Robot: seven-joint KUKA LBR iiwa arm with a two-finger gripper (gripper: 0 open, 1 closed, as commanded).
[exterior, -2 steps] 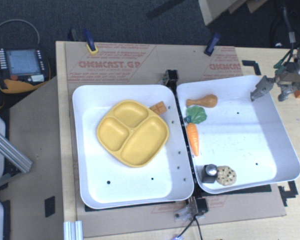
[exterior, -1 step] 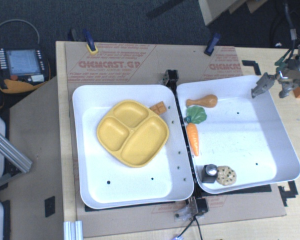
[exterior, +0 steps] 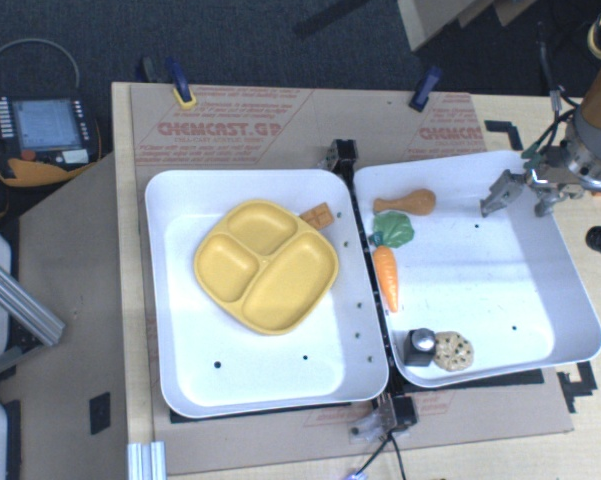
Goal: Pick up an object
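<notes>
The right bin [exterior: 540, 268] holds a tan drumstick [exterior: 407, 204], a green leafy piece [exterior: 393, 230], an orange carrot [exterior: 385, 278], a small dark round object [exterior: 421, 345] and a speckled cookie [exterior: 453, 351]. My gripper [exterior: 523, 193] hovers over the bin's far right part, well to the right of the drumstick. Its two grey fingers are spread apart with nothing between them.
The left bin [exterior: 180, 358] carries a yellow divided plate [exterior: 267, 265] with a small brown block [exterior: 318, 215] at its far edge. Blue clamps [exterior: 180, 83] hold the cardboard at the back. A pendant screen [exterior: 43, 128] lies far left.
</notes>
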